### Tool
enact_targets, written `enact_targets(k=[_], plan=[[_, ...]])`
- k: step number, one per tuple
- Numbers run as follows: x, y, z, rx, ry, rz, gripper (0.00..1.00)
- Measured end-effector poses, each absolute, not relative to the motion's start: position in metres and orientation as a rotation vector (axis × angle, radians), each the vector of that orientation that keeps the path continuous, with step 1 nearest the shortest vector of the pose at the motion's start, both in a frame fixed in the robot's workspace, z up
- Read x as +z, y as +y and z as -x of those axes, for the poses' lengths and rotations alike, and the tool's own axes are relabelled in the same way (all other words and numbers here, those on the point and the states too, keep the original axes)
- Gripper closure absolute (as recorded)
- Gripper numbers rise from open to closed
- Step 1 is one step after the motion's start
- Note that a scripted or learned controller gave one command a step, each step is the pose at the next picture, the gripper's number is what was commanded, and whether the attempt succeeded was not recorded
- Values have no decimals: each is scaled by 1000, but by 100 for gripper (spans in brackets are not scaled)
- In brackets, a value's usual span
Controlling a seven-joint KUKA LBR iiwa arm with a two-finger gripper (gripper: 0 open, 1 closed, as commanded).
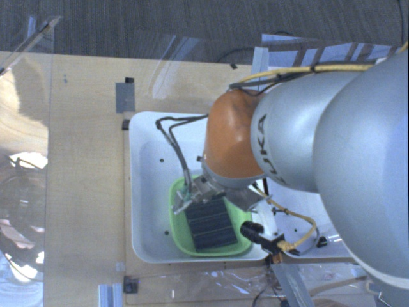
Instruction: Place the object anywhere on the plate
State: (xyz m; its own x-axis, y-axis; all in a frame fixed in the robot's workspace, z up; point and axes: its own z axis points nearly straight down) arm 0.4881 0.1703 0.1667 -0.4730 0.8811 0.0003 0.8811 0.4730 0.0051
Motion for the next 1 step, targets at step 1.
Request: enact_targets(k=[1], plan=[[197,116,-513,8,2740,-1527,0]])
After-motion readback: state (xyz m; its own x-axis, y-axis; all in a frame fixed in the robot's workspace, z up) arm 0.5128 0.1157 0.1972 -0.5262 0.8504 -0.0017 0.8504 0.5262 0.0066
